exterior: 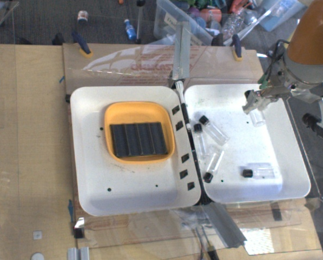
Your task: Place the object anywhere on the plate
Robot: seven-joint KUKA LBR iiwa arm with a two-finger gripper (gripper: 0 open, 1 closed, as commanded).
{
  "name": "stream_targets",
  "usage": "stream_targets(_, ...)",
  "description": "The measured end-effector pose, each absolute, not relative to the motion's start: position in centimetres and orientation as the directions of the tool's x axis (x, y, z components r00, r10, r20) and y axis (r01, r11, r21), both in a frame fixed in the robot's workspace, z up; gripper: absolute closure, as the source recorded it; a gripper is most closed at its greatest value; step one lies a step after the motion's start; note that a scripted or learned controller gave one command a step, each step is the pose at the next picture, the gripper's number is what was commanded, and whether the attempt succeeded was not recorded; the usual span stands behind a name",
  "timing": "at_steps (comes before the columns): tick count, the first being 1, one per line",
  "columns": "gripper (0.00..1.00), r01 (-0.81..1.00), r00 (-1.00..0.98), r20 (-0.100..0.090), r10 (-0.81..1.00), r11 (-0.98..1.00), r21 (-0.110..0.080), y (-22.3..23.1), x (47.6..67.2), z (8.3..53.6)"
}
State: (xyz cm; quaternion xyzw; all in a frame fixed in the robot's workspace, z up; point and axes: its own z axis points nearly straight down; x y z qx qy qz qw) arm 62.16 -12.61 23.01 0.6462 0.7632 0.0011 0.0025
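The camera view looks down on a wooden worktop (20, 145) bearing 2 shallow white bins side by side.

The left bin (91, 188) holds an orange plate (138, 110) with rounded corners. A dark ribbed slab (139, 140) lies flat in the plate's hollow, covering most of its floor.

The right bin (291, 177) holds several small clear vials with black caps. 1 vial (211, 129) lies near the bin's left wall with its cap toward the upper left. A 2nd vial (212, 164) lies just below it, tilted, with its cap at the lower end. A 3rd vial (258, 172) lies on its side toward the bin's lower right, cap to the left. None of them touches the plate; all sit well apart from it, across the divider between the bins.

The arm (312, 37) reaches in from the right, its orange band at the upper right corner. The tool (254, 106) hangs over the upper right part of the right bin. A clear vial-like thing (257, 116) shows at its tip, but glare and blur hide whether the tool is gripping it, so I cannot tell its state.

Behind the bins stands a clear tub (226, 4) of coloured items.
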Motion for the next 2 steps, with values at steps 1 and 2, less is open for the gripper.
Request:
stream_targets(1,1.00,0.968,-0.249,-0.003,0.968,0.249,0.004,-10.7,66.7,20.6)
stream_targets(2,1.00,0.898,-0.440,-0.004,0.898,0.440,0.006,-7.0,66.8,23.1)
